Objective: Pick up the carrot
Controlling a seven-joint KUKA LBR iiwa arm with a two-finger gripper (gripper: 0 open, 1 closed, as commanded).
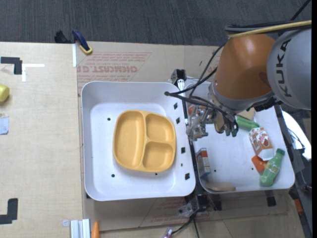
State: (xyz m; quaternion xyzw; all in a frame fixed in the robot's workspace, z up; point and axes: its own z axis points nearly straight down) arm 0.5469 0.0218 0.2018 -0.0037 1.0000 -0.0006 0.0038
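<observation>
Orange shows in the right bin (233,175), low against its far-right side: a short stub that I take to be the carrot (257,162). It lies on the white floor with its lower end tucked under the neck of a green bottle (271,168), touching it. A red-and-white packet (260,139) sits just beside the carrot at its 12 o'clock.

My gripper (213,123) hangs over the upper left part of that same bin, close to the wall it shares with the left bin (94,148). Cables and the bulk of my wrist crowd the tool, so I cannot tell whether the gripper is spread or pressed together, and I see nothing held in it. From the gripper, the carrot lies at about 4 o'clock, well apart, with bare bin floor between us.

A green item (246,122) rests near the gripper at 3 o'clock. A small box (203,162) lies at 6 o'clock along the bin's left wall, and a tan wooden piece (221,187) lies beyond it at the bin's bottom edge.

At 9 o'clock, the left bin holds a yellow divided plate (144,141).
</observation>
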